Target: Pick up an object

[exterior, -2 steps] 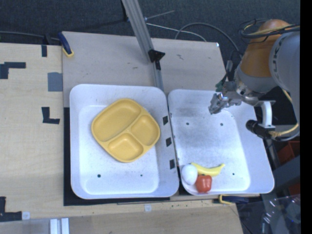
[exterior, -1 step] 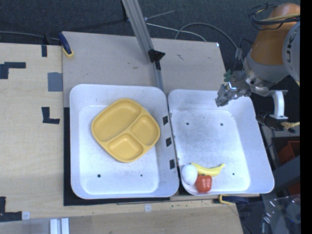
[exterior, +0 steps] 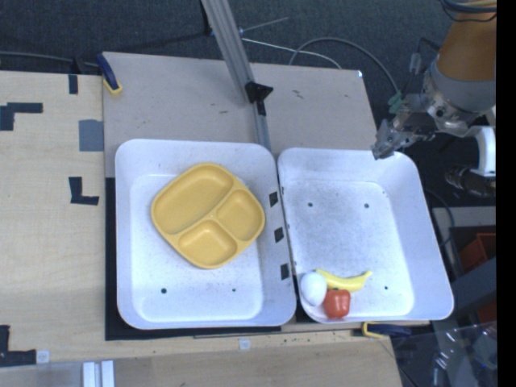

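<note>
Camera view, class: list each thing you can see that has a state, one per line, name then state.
Yellow divided plate: flat in left bin.
Banana: lying in right bin, near corner.
White egg: beside banana.
Red pepper: against egg.
Tool: above right bin's far corner.

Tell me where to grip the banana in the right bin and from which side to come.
Grip the banana across its middle, coming straight down from above. It lies flat in the right bin's near-left corner; the white ball and red object crowd its left end and near side. The gripper sits at the bin's far-right corner.
</note>
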{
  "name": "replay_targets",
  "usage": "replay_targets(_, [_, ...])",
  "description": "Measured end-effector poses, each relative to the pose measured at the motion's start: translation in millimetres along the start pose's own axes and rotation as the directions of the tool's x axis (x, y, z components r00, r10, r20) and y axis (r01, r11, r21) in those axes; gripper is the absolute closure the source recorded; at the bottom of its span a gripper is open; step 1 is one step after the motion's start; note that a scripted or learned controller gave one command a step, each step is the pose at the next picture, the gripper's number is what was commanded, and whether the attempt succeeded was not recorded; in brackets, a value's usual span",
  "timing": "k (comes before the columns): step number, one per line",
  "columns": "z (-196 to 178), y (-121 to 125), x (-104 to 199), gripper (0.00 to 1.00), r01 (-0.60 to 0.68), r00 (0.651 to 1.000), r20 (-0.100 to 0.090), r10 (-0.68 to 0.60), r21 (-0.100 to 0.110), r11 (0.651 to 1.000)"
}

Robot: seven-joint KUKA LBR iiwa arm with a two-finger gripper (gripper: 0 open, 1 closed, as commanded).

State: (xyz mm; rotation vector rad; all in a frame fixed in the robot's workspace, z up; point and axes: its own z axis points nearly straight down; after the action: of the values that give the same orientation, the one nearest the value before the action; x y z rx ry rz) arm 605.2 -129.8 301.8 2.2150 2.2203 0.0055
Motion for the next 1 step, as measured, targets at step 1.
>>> replay_targets(1, [24.3, 4.5, 51.4, 1.00, 0.004, 1.000, -0.002, -0.004, 0.009, 1.000])
